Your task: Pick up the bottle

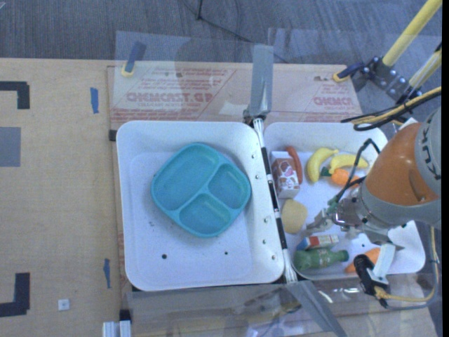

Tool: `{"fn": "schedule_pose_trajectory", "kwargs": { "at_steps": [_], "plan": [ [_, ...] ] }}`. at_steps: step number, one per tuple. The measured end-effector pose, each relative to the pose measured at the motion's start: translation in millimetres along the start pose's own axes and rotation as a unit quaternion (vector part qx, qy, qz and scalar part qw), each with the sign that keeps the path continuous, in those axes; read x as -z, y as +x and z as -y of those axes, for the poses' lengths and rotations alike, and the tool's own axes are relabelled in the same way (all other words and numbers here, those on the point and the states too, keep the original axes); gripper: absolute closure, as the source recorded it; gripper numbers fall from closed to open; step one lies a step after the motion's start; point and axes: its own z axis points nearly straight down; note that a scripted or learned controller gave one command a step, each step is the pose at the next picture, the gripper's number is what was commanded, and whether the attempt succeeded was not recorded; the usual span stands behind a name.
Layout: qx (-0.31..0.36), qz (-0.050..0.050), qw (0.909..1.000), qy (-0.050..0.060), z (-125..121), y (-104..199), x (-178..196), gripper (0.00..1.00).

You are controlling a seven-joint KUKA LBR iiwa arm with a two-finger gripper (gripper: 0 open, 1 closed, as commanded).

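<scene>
Bottle (319, 258) lying flat, long axis left-right

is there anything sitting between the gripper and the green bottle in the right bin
Yes, partly. A small red-and-white item lies just above the green bottle, roughly under the gripper. A yellow round piece sits to the left, off the line.

green bottle (320, 258) hemmed by small white bottle (322, 241) above, bin wall (283, 248) left, arm (407, 181) overhead right
</scene>
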Motion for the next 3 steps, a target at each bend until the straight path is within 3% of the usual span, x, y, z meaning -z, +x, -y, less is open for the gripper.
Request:
{"fn": "schedule_pose_trajectory", "kwargs": {
  "at_steps": [1,2,3],
  "plan": [
    [-0.003,0.003,1.0,-0.003,-1,-4,10,1.0],
    [-0.003,0.003,1.0,-0.003,-1,-4,10,0.0],
    [-0.154,0.002,0.988,0.003,-9,-68,39,0.0]
  ]
}}
